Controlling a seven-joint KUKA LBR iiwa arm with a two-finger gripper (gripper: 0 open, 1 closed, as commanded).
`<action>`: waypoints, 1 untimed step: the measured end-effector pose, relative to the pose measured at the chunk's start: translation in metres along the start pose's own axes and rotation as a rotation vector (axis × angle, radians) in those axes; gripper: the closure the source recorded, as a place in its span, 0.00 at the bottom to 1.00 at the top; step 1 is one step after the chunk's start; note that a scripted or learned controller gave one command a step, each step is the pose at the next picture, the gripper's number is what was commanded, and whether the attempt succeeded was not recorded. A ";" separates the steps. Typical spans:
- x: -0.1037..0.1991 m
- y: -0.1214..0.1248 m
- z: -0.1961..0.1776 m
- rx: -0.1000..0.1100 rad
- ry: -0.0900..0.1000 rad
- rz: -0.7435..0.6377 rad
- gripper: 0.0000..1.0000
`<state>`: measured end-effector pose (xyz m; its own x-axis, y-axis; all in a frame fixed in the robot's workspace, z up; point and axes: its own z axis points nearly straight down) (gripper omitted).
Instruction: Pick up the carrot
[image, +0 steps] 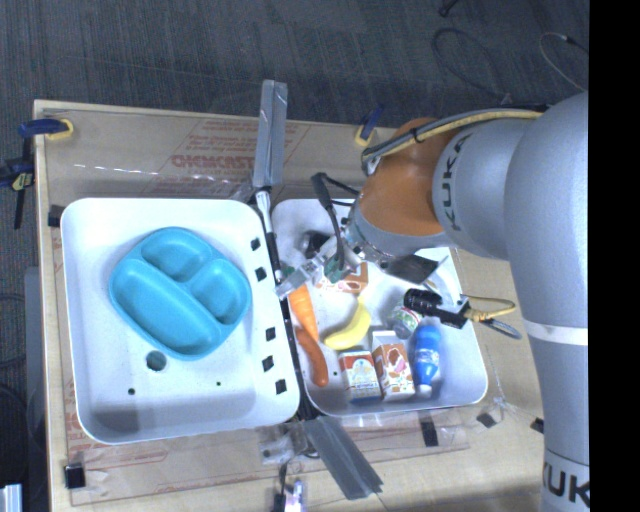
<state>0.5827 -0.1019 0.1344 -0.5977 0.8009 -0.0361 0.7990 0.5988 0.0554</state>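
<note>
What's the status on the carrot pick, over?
Gripper low in right bin, fingers unclear. Carrot flat along bin's left wall, not held. Banana close beside it.

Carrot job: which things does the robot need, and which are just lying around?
Needed:
carrot
gripper

Lying around:
banana
two juice cartons
blue bottle
small can
blue tray in the left bin
</note>
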 end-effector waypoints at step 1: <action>0.001 0.002 0.000 -0.007 -0.009 -0.072 0.00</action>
<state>0.5839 -0.1003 0.1349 -0.6531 0.7557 -0.0492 0.7533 0.6550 0.0590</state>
